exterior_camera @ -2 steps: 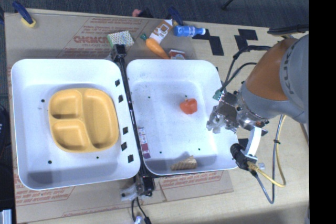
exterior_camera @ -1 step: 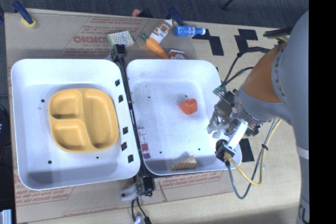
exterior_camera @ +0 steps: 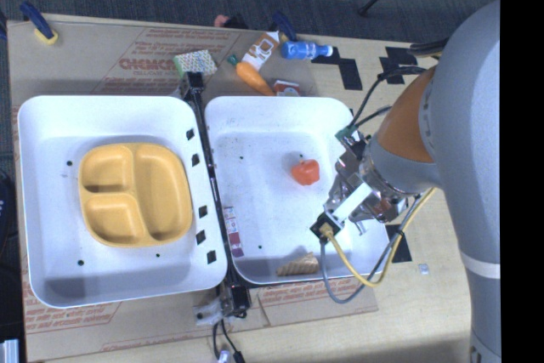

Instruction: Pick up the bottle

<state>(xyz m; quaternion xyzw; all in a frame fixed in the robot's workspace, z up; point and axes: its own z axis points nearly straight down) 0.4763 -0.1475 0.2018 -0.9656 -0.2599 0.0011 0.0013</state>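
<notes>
A small blue bottle (exterior_camera: pixel 303 51) lies on its side on the bench behind the right bin (exterior_camera: pixel 255 119). Beside it, to the left, lies a white bottle with an orange label (exterior_camera: pixel 260 52). My gripper (exterior_camera: pixel 348 183) hangs over the right side of the right bin, well in front of both bottles and largely hidden under the wrist. A small red-orange object (exterior_camera: pixel 306 172) rests in the bin just left of the gripper. A tan piece (exterior_camera: pixel 297 266) lies against the bin's front wall.
The left bin (exterior_camera: pixel 42 123) holds a yellow divided plate (exterior_camera: pixel 134 193). An orange carrot-like item (exterior_camera: pixel 253 78) and a green sponge (exterior_camera: pixel 195 62) lie behind the bins. A yellow cable (exterior_camera: pixel 357 275) loops over the right bin's front corner.
</notes>
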